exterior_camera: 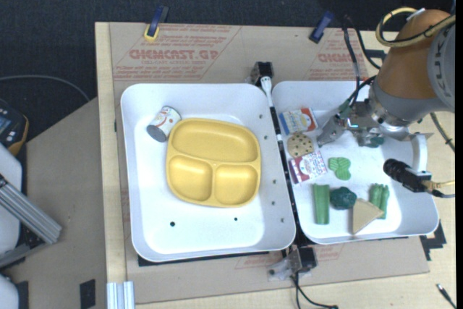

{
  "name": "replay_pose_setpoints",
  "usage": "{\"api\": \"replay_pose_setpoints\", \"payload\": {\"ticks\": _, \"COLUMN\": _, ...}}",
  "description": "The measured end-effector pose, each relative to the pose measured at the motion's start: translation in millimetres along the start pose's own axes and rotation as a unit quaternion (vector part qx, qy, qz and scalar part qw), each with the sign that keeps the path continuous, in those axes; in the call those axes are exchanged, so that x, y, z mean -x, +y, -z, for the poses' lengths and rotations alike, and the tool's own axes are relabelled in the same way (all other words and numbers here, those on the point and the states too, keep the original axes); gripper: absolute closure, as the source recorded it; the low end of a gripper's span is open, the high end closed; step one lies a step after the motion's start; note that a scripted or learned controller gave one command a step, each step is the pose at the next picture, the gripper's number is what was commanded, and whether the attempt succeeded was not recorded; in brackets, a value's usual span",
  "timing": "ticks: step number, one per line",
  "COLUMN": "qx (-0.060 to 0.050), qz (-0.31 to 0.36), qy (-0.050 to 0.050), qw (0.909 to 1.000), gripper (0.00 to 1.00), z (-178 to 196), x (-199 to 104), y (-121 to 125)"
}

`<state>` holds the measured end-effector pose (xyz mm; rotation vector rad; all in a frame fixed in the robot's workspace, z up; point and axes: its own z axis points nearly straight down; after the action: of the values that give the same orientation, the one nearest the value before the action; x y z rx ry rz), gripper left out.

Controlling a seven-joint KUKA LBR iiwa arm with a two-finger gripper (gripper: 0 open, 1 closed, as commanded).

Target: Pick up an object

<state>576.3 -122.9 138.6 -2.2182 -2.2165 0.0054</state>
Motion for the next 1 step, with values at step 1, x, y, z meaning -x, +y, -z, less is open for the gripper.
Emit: {"api": "replay_pose_setpoints", "payload": {"ticks": 1, "qx": 0.002, "qz": 0.0, "qy": -0.001, "qw": 1.0, "gripper": 0.0, "z": -51.4, "x": 0.0, "y": 0.3}}
